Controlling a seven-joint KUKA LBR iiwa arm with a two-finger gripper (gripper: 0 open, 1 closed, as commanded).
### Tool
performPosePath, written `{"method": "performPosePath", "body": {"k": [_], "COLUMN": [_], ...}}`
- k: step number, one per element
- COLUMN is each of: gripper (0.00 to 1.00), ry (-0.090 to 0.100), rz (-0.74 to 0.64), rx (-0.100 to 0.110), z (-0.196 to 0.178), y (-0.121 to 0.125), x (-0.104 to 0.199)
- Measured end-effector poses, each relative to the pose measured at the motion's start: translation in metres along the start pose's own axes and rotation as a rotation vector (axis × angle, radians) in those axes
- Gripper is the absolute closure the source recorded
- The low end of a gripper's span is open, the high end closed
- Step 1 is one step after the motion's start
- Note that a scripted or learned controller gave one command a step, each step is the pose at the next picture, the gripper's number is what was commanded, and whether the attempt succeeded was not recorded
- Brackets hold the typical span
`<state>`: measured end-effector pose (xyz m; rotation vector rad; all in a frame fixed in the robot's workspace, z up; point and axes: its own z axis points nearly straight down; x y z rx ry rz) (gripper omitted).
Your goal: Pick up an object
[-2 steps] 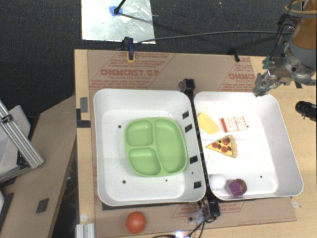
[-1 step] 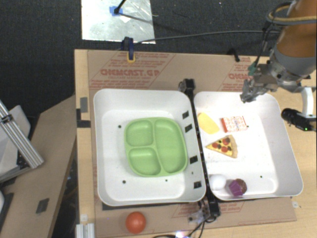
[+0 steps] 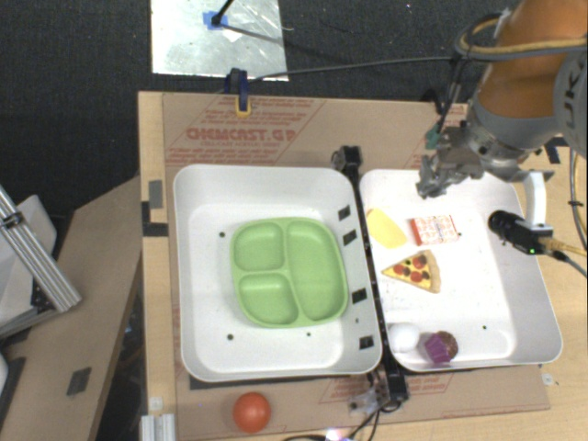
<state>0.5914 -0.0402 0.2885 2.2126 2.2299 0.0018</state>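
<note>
- Over the right bin's far edge, our gripper is hovering; we cannot tell how it is set.
- Just below it, the red-and-white packet is lying flat, with the yellow piece to its left.
- Further toward us, the pizza slice is resting, and the purple object and white ball are sitting nearest the front rim.
</note>
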Motion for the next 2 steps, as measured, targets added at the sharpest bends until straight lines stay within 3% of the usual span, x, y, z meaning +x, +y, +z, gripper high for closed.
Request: {"method": "performPosePath", "body": {"k": [2], "gripper": [1.0], "ry": [0.001], "rz": [-0.001], "rx": [0.002], "z": [0.025], "y": [-0.035], "x": [0.105]}}
